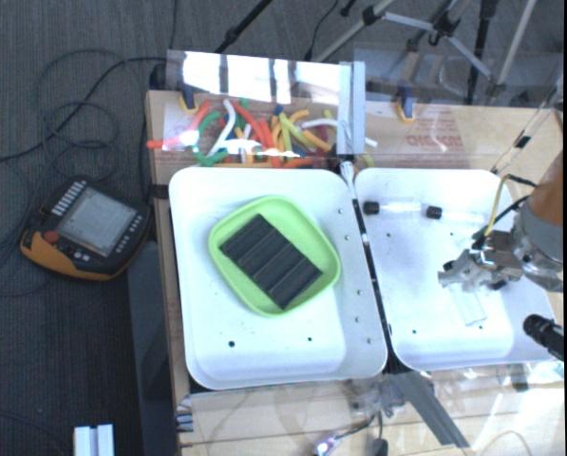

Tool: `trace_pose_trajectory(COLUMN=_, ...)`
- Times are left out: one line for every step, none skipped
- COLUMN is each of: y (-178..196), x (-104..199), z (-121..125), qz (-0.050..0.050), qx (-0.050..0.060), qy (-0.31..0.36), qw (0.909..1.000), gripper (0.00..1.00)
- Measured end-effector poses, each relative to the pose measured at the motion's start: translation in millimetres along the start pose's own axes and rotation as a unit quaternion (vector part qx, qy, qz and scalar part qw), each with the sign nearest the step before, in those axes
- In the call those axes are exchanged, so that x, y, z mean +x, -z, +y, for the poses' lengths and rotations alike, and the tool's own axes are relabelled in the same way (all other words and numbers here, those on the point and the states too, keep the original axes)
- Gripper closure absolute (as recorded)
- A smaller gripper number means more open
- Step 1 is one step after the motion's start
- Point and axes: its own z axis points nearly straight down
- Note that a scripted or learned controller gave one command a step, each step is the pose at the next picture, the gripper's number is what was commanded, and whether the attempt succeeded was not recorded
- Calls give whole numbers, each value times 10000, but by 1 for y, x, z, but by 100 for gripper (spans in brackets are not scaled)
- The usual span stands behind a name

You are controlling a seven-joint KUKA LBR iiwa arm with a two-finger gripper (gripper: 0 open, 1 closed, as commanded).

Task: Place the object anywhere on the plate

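Observation:
A dark grey ribbed rectangular block [269,258] lies flat on the green plate [309,220], which sits in the left white bin [264,350]. The block rests near the plate's middle, turned diagonally. My gripper [465,274] is over the right white bin [425,335], well to the right of the plate and apart from the block. A small translucent piece [472,309] lies on the bin floor just below the gripper.
A clear tube with black ends [402,207] lies at the back of the right bin. Behind the bins, a tray holds several coloured sticks [255,131]. A handheld controller [88,228] lies on the floor at left. Cables run along the arm at right.

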Motion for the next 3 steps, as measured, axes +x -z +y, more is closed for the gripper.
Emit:
trace_pose_trajectory(y=20, x=91, z=-17, qz=-6, qx=11, qy=653, qw=9979, gripper=100)
trace_pose_trajectory(y=28, x=92, z=-17, qz=2, qx=23, qy=659, qw=9978, gripper=100)
trace_pose_trajectory(y=36, x=93, z=-17, qz=9, qx=34, qy=664, qw=9978, gripper=100)
